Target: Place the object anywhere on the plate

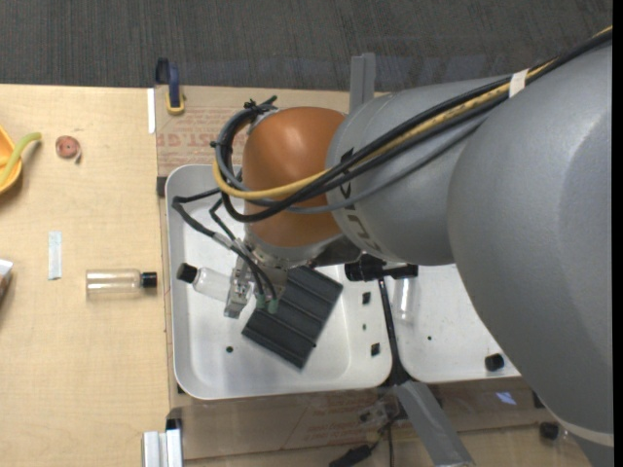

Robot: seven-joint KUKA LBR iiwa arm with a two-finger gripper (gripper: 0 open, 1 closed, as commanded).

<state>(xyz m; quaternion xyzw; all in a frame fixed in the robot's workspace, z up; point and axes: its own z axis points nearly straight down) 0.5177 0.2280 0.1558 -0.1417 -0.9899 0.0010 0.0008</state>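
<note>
Camera view from above puts my own arm nearest, a broad grey bulk coming in from the right, with the orange band above the wrist and a bundle of black and yellow cables looped round it. I am reaching steeply down into the left bin, so my wrist covers much of what lies under it.

Below the band my fingers point down toward the bin floor. My wrist and the cables crowd them, so I cannot tell whether they stand wide or narrow, and I see nothing clearly between them.

Just to their left lies a small clear bottle with a black cap, on its side on the bin floor. I take this for the object I am meant to move. It looks close to my fingertips, perhaps touching, but I would not call it gripped. On the other side, a dark ribbed block sits tilted just beside them. I cannot tell whether it is loose or part of my own wrist.

The right bin holds a small black piece near its front and a pale clear thing close to the dividing wall.

Farther off, on the wooden table left of the bins, a second clear bottle lies on its side, with a small white strip beyond it, a little reddish disc, and the edge of an orange bowl.

As I judge it, the picking-up is not done, so the placing waits.
</note>
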